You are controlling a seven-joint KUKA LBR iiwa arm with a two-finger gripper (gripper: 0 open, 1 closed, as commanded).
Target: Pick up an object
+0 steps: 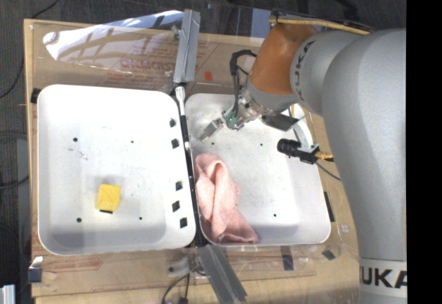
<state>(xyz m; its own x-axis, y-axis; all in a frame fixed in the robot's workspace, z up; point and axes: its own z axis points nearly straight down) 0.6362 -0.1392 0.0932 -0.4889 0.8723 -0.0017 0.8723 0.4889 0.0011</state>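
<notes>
So my gripper [222, 123] sits low at the far left of the right bin [304, 213]. Pink cloth [219, 200] lies nearer the camera, just toward the near side of me, against the bin's left wall, long axis running near-far. Yellow block [108, 197] is well apart, left bin [55, 109]. Grip state: cannot tell.

Crumpled pink cloth [219, 202] lies bunched along left wall of right white bin [304, 223], toward near edge. Small yellow sponge block [108, 197] sits flat in left white bin [55, 157], near-left area.
</notes>
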